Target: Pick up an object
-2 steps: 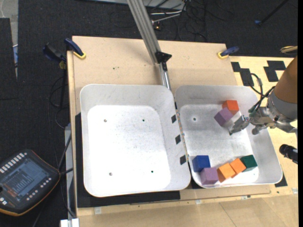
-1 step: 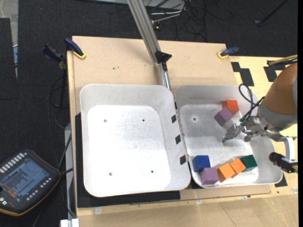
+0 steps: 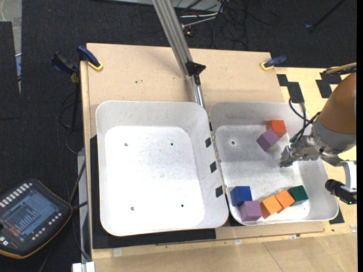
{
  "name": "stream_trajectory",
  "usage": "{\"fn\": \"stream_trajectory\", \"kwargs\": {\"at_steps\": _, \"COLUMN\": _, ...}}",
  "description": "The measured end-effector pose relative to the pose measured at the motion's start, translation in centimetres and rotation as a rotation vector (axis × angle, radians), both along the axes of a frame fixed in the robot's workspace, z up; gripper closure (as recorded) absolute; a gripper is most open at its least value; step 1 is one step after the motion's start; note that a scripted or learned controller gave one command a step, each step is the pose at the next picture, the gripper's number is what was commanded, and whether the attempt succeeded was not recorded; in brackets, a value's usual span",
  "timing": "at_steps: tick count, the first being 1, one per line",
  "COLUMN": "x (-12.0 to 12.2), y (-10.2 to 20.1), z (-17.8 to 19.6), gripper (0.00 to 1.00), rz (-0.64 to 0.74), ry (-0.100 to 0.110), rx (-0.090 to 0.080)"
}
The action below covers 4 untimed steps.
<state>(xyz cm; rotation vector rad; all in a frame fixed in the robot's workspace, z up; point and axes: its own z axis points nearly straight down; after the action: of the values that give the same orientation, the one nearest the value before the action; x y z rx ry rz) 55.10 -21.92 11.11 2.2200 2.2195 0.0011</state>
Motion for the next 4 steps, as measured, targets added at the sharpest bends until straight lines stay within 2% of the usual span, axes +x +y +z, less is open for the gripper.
{"fn": "stream_trajectory", "kwargs": {"at_steps": 2, "x": 1.4, "y": -0.4, "z": 12.5, "gripper": 1.0, "rz": 0.004, "ry": -0.007, "rx": -0.003}}
{"fn": "stream_trajectory", "kwargs": {"at_steps": 3, "x": 1.5, "y": -0.4, "z": 14.4, "gripper": 1.0, "rz": 0.003, "ry": -0.002, "rx": -0.001}}
{"fn": "stream_trajectory", "kwargs": {"at_steps": 4, "x": 3.2, "y": 5.0, "z": 15.1, "gripper": 1.0, "rz": 0.008, "ry": -0.001, "rx": 0.002}}
